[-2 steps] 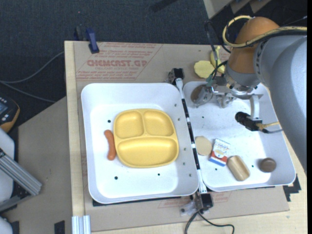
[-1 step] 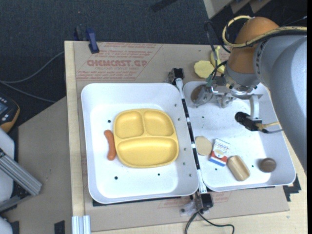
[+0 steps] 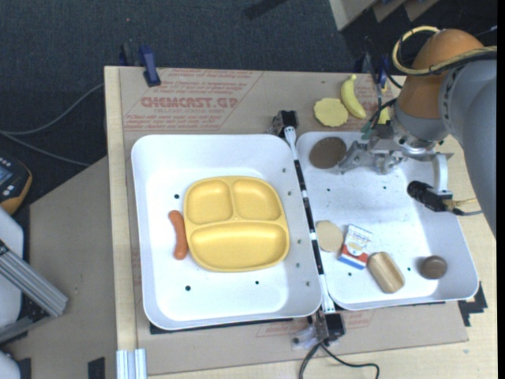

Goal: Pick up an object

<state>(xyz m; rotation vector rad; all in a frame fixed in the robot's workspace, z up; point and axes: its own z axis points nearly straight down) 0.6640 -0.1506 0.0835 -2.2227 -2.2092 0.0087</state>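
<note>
Brown disc (image 3: 327, 152), just beside claw (image 3: 364, 158)

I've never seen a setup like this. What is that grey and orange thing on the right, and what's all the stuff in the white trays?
That is a grey robot arm with an orange band, seen from a camera above the bench. Its hand hovers over the right white bin, beside a brown round disc. That bin also holds a tan wooden cylinder and a small red, white and blue carton. The left white bin holds a yellow divided plastic plate and an orange toy sausage. I see nothing gripped.
</note>
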